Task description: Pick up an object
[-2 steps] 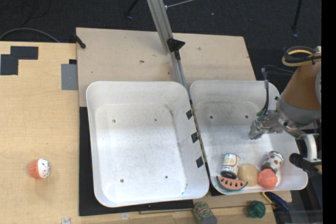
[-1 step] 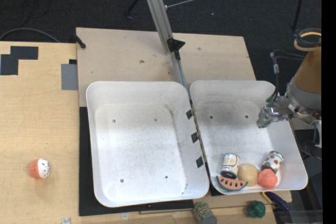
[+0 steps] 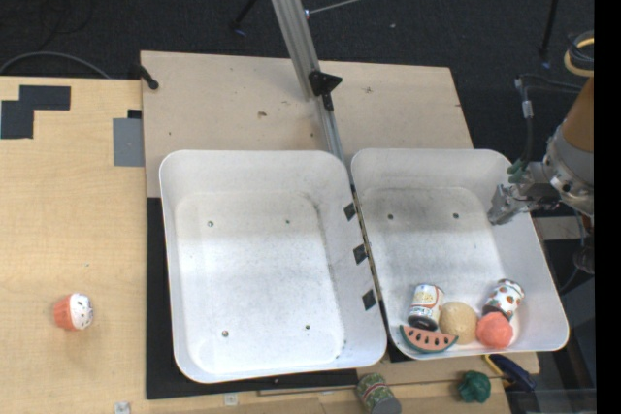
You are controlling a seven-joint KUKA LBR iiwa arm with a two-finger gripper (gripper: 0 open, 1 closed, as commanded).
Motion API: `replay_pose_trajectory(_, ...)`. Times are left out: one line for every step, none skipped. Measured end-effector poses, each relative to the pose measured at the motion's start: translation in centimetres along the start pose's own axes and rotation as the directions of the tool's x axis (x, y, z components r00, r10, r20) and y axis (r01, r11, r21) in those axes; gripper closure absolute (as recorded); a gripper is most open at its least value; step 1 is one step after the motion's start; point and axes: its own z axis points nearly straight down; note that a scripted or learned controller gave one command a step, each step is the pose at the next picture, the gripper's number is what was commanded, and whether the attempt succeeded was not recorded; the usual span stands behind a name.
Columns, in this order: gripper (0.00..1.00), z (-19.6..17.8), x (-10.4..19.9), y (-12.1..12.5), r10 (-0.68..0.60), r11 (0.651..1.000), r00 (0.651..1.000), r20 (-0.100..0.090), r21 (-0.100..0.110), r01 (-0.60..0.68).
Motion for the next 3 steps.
replay_pose_trajectory(1.0,-4.4,0.0,-0.4,-0.001,1.0,1.0,0.0,-0.001,0.001)
replay_pose_trajectory(1.0,-5.0,5.0,-0.3,-0.004,1.0,1.0,-0.004,0.004,0.004)
replay_pose_trajectory(1.0,-4.9,10.8,-1.2,-0.003,1.0,1.0,-0.004,0.006,0.003)
